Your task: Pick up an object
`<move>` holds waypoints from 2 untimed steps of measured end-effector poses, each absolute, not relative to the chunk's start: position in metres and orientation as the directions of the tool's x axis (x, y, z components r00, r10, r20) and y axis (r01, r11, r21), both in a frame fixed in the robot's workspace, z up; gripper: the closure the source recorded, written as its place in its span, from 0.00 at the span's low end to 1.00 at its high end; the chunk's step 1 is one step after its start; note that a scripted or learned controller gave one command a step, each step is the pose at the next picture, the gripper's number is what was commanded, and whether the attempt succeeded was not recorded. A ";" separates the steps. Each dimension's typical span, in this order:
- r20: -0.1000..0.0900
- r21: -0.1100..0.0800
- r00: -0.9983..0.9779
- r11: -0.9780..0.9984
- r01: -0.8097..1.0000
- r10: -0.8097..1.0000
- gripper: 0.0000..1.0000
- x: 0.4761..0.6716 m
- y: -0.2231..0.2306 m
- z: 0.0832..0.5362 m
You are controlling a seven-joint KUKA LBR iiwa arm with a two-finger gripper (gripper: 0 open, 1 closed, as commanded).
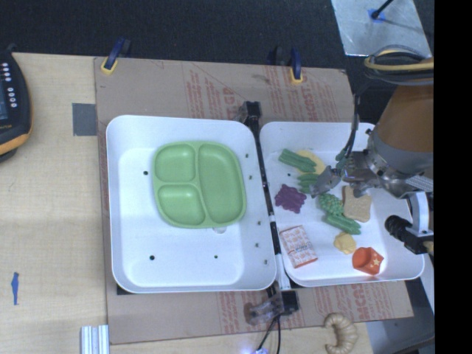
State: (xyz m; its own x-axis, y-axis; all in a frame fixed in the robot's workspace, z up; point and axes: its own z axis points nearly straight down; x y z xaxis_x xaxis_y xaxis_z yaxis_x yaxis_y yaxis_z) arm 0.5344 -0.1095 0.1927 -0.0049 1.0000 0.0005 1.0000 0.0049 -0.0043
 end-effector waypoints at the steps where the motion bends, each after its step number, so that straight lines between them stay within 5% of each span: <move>1: -0.001 -0.008 -0.005 0.005 1.000 1.000 0.00 0.552 -0.138 0.087; 2: -0.002 -0.006 -0.006 0.006 1.000 1.000 1.00 0.552 -0.138 0.102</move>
